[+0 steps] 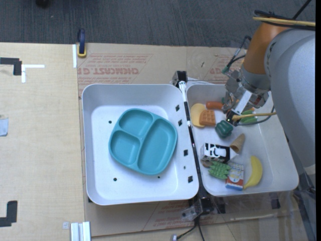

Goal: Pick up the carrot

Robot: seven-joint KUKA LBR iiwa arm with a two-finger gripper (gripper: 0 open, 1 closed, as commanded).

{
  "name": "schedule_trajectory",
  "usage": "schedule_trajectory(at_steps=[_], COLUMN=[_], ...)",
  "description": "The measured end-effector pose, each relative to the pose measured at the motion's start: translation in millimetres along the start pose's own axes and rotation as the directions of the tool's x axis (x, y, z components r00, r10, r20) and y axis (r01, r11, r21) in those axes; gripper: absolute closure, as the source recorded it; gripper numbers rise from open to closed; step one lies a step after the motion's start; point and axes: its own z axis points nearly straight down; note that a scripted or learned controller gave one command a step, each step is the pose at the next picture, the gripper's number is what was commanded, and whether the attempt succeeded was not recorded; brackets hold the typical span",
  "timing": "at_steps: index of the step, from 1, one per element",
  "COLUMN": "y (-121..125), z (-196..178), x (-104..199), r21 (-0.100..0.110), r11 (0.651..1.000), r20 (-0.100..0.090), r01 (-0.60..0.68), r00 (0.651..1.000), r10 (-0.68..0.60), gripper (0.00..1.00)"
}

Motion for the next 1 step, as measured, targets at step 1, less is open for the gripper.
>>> schedule_trajectory(at_steps=[1], y=[-0.1], z=[0.2], x=[0.0], r21=[0.000], r11=[1.000], r20=[0.000], r01=[0.001], r00=[1.000], r10=[-0.001], gripper=[0.00])
